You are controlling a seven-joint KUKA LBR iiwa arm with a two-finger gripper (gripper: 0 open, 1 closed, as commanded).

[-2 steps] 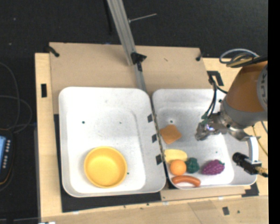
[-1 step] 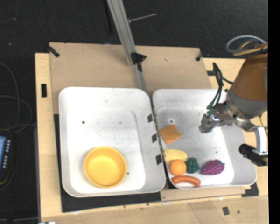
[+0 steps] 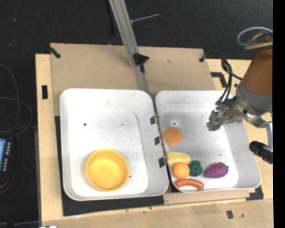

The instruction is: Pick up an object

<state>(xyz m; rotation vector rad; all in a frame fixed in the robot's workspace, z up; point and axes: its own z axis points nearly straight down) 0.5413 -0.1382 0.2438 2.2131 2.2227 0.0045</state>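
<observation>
Claw [image 3: 217, 121] state unclear, over right bin [image 3: 199, 101] | toast [image 3: 173, 137], grapes [image 3: 215, 170] near

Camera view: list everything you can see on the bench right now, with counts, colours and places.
Bins: 2, white, side by side on the bench.
Bowl: 1, yellow, left bin, near corner.
Bread slice: 1, tan, right bin, by the left wall.
Banana: 1, yellow, right bin, near side.
Orange: 1, orange, below the banana.
Broccoli: 1, dark green, beside the orange.
Grapes: 1 bunch, purple, right of the broccoli.
Sausage: 1, red-orange, near edge.
Gripper: 1, grey, over the right bin.
</observation>
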